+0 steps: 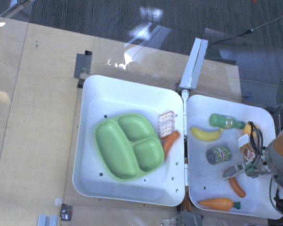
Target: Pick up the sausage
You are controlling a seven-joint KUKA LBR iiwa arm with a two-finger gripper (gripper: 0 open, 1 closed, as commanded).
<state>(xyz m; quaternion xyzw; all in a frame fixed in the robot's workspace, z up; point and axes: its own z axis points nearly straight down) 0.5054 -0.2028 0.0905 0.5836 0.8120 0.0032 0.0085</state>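
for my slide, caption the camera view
Claw over the sausage in the right bin.

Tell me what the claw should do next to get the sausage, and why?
Probably drop a little lower onto the sausage. The claw sits just above its upper end in the right bin, and nothing shows between its fingers, so the sausage isn't grabbed yet.

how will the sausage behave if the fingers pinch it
The sausage looks short, rounded and glossy, so it may slip or roll sideways out of a pinch. It lies flat on the right bin floor, so a grasp across its width seems safest. Probably light.
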